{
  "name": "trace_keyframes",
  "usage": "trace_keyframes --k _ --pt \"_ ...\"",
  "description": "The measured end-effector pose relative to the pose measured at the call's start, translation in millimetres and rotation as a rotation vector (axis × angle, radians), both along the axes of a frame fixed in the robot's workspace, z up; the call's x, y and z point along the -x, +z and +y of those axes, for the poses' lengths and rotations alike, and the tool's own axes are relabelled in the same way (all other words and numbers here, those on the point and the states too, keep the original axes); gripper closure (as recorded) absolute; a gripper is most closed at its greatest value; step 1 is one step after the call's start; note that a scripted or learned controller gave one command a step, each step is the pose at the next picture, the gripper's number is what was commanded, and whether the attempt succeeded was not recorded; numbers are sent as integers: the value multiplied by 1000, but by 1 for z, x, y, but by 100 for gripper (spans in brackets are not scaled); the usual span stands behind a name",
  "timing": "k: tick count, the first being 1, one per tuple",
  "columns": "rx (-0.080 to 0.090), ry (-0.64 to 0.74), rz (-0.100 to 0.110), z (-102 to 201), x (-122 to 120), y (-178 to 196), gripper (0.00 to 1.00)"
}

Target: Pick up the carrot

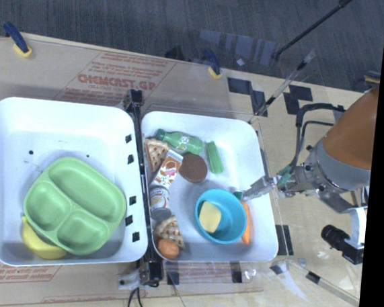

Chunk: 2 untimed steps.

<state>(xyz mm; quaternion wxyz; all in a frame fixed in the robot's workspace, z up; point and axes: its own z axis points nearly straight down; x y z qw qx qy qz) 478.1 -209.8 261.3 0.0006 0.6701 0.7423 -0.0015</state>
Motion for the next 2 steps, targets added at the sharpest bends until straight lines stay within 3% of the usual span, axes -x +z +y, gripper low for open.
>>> trace_keyframes --k 1,2 --pt "-8 367 10 0 3 -110 0" --pt "0 283 1 -2 0 -53 0"
